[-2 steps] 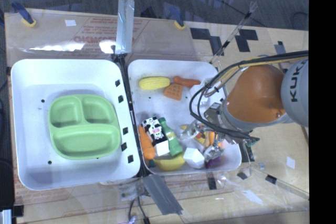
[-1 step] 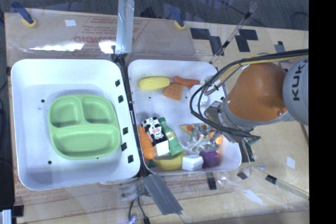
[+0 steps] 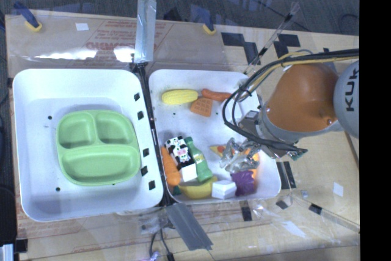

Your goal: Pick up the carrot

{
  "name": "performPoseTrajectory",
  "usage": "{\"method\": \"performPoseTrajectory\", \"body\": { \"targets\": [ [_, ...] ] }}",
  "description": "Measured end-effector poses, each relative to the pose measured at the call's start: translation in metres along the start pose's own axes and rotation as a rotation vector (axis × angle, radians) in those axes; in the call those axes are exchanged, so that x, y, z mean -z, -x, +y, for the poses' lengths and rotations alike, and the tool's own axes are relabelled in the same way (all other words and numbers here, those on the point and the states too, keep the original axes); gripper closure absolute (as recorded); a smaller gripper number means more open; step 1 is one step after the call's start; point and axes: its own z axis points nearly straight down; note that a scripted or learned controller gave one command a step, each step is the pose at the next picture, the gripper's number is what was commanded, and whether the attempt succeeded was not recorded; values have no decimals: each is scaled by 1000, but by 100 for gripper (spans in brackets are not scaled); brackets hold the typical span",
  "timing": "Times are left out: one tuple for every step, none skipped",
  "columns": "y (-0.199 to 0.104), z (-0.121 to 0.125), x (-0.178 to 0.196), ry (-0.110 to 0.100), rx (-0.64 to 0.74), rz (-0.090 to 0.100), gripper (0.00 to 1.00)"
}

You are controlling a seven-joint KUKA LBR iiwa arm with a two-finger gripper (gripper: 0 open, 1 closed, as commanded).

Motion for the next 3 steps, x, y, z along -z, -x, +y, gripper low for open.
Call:
{"method": "performPoseTrajectory", "body": {
  "targets": [
    [0, 0, 0, 0, 0, 0, 0],
    [6, -16, -37, 1, 168, 0, 0],
    [9, -16, -27, -1, 172, -3, 100]
  ]
}}
